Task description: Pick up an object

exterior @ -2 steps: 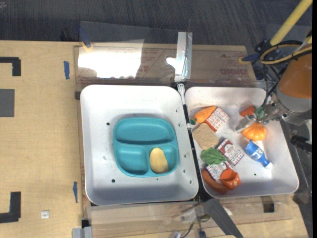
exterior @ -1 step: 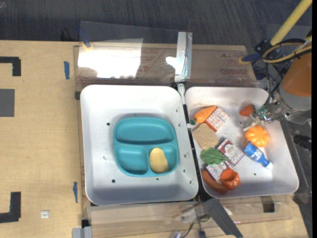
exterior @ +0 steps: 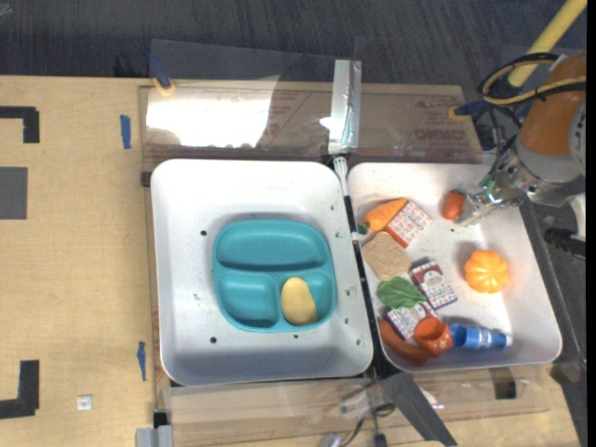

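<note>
The right white bin (exterior: 535,296) holds several toy foods. A small red-orange tomato-like piece (exterior: 453,205) lies near its back edge. My gripper (exterior: 483,200) sits low just right of that piece, close to it, with the grey arm and its orange band (exterior: 549,133) rising to the right. I see nothing held in it. An orange carrot (exterior: 382,215), a small printed box (exterior: 409,223), a slice of bread (exterior: 386,254) and an orange pumpkin-like ball (exterior: 486,271) lie further forward.
The left white bin (exterior: 177,277) bears a teal divided tray (exterior: 261,259) with a yellow potato-like piece (exterior: 298,301) in it. At the right bin's front lie a blue bottle (exterior: 480,338), a red cup (exterior: 430,331), a green leaf (exterior: 400,293) and two more small boxes.
</note>
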Robot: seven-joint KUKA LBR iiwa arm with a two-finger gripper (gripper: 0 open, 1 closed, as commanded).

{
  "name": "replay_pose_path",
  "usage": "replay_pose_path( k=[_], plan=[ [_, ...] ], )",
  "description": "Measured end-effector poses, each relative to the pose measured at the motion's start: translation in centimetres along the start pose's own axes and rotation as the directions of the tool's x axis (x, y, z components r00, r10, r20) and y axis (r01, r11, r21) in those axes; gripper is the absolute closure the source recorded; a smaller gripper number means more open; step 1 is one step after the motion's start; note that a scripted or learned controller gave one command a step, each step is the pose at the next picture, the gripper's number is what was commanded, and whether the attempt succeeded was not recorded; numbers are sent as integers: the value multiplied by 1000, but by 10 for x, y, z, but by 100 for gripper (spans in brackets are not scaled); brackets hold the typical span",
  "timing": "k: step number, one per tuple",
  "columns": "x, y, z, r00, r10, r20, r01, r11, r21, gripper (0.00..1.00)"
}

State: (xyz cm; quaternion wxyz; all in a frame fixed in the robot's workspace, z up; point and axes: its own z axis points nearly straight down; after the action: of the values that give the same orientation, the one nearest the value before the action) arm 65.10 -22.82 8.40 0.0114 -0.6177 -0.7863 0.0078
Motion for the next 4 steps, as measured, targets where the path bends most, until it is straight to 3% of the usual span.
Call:
replay_pose_path(
  k=[1, 2, 3, 4],
  plan=[
    [14, 11, -4, 1000, -14, -16, 14, 1000, -14, 0],
    [57, 27, -1, 993, -121, 10, 121, 993, -7, 0],
    [98, 34, -1, 1000, -23, 10, 23, 1000, 2, 0],
    [149, 53, -104, 998, -69, 13, 70, 997, -35, 0]
  ],
)
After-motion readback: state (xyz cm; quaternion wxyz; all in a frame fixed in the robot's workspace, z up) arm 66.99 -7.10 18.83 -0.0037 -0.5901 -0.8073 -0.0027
